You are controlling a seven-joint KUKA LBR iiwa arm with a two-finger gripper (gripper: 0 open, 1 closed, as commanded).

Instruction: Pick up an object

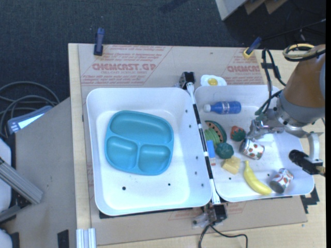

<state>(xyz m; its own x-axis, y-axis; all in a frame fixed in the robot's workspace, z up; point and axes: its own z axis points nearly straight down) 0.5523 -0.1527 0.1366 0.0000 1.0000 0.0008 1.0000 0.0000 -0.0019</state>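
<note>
End effector [257, 129] above right bin's [289, 190] patterned cup [253, 149], banana [256, 179].

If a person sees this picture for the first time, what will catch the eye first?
The big blue tray lies alone in the left bin. The right bin is crowded with small things: a blue bottle near its back, a banana near its front. The grey and orange arm reaches in from the right, its gripper low over a spotted cup.

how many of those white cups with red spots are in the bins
2, both in the right bin: one cup mid-bin, right below the gripper, the other cup near the front right corner by the banana. The arm may hide more.
</note>
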